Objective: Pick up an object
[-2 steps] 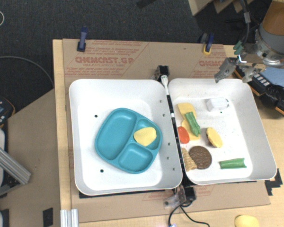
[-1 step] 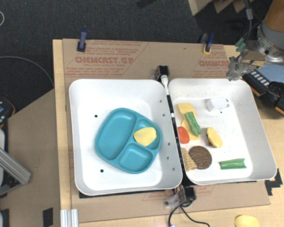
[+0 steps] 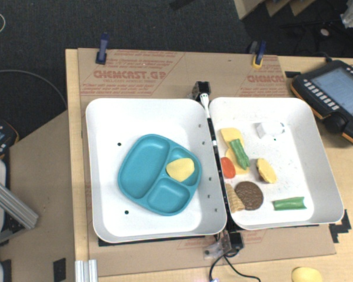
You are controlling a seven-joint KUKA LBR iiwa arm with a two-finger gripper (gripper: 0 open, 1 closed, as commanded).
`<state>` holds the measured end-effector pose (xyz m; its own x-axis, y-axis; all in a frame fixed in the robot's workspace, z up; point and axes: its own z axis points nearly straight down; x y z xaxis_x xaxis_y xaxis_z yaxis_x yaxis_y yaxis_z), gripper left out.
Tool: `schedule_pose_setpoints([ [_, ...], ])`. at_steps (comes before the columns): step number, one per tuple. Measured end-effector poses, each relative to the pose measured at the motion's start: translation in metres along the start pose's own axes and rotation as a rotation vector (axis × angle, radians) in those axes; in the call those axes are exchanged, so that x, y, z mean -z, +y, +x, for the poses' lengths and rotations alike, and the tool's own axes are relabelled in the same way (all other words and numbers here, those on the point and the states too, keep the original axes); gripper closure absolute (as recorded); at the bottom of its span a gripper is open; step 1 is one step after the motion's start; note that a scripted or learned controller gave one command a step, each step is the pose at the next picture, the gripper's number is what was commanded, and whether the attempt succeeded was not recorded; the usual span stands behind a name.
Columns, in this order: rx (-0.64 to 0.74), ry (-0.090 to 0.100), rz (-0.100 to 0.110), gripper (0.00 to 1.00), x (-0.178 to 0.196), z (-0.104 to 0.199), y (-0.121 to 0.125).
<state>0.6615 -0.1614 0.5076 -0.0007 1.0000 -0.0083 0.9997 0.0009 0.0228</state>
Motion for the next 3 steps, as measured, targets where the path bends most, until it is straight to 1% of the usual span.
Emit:
schedule_pose_setpoints([
  [1,0.009,0.012,0.030,1.00,-0.079,0.102,-0.018],
  [2,0.011,0.013,0.006,1.00,0.039,0.195,-0.041],
  [3,0.013,0.012,0.026,1.00,0.033,0.302,-0.089],
])
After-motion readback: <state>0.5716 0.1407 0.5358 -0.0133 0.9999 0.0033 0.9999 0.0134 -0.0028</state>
